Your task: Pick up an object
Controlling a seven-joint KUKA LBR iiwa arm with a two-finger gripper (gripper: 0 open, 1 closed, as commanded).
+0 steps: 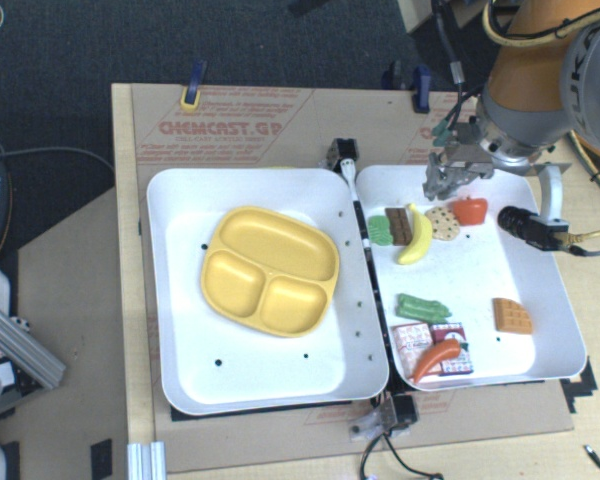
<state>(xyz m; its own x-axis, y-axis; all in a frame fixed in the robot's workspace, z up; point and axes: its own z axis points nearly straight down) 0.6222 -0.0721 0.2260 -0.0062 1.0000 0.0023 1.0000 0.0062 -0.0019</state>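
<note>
My gripper hangs over the far part of the right bin, just above a round speckled cookie and beside a red piece. Nothing shows between its fingers. To its left lie a yellow banana, a brown chocolate bar and a green round piece. Nearer the front sit a green bean pod, a red chili pepper on a printed packet, and an orange waffle.
The left bin holds a yellow divided plate. A black clip sits at the far end of the seam between the bins. A black cable connector hangs at the right bin's right side.
</note>
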